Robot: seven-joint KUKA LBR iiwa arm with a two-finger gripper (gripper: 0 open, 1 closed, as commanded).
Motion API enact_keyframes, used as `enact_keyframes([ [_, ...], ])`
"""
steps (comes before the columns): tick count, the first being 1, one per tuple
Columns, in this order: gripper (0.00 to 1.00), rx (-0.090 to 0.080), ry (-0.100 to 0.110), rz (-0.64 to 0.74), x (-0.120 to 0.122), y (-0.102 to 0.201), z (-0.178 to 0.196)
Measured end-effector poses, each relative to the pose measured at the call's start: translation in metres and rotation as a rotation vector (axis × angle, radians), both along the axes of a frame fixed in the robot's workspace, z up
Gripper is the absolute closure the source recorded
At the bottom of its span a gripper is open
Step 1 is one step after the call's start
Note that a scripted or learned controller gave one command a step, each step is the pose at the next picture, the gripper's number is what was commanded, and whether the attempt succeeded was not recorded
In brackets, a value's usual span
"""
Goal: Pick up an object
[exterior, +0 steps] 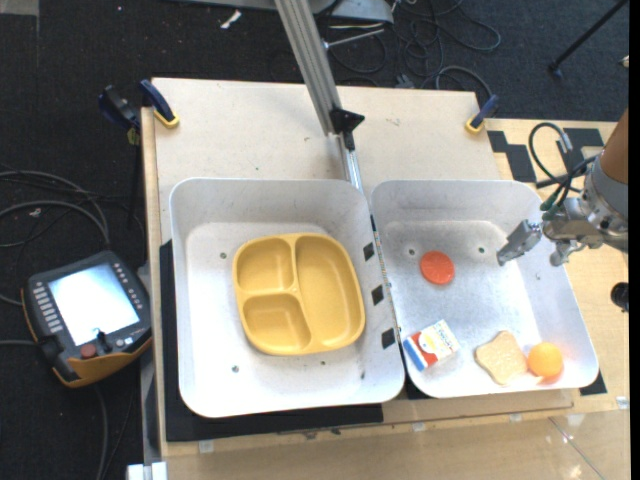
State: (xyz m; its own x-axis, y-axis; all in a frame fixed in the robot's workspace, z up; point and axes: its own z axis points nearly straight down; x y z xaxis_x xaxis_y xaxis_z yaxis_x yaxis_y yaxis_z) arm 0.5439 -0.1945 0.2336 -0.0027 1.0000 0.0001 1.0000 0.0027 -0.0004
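Gripper (540, 246) fingers spread apart and holding nothing, the grey arm (610, 183) reaches in over the right-hand edge of the right bin (455, 200), hanging above its upper right corner in the camera view. An orange-red disc (437, 267) lies on the floor of the right bin, to the left of the gripper and slightly nearer the camera, well apart from the fingertips. Along the right bin's near wall sit a small red-and-white carton (432, 345), a slice of toast (501, 356) and an orange ball (546, 360), the ball touching the toast, all well below the gripper. Left of the right bin, a yellow three-compartment plate (298, 293) rests in the left bin (200, 268).
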Motion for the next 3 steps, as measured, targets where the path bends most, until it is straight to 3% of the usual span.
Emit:
enact_keyframes([
  [1, 0.00, 0.000, 0.000, -0.001, 0.000, 0.000, 0.000],
  [3, 0.00, 0.001, 0.006, -0.003, 0.004, 0.007, -0.119],
])
